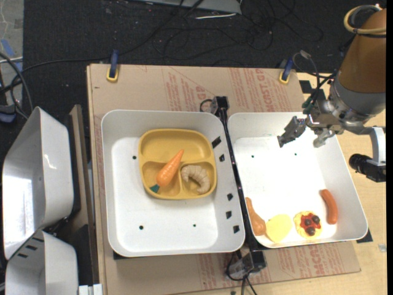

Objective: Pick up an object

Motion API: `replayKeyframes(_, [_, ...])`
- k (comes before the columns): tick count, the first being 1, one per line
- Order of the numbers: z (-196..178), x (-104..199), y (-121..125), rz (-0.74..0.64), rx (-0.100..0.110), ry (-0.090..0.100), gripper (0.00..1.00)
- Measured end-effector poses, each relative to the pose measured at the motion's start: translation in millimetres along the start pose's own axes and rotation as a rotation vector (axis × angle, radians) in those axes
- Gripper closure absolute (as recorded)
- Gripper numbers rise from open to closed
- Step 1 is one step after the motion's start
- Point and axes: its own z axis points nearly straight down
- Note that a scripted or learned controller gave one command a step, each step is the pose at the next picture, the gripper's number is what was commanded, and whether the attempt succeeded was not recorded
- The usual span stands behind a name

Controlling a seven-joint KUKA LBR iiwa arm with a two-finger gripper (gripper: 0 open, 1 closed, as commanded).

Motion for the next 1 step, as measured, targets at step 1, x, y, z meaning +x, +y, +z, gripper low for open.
replayKeyframes(1, [-6.1, 0.3, 1.9, -0.002, -0.011, -0.001, 0.0])
